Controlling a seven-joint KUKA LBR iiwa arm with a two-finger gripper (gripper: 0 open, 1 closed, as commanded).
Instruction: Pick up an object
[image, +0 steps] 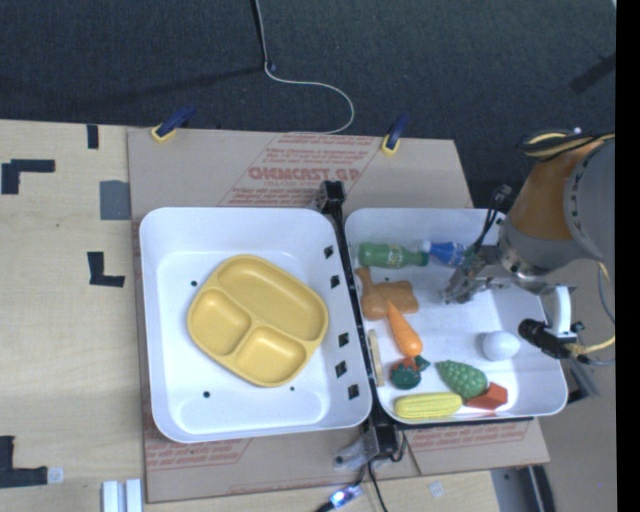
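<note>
The worktop (60, 300) is pale wood marked with dark tape pieces along its nine o'clock side. A brown cardboard sheet (290, 170) with red printing lies flat on it, held at its twelve o'clock edge by two clips (172, 124). Two shallow white bins rest on the cardboard, touching side by side: the left bin (165, 300) toward nine o'clock, the right bin (450, 218) toward three o'clock. A thin cable (310, 85) curls over the dark floor (120, 50) at twelve o'clock.
</note>
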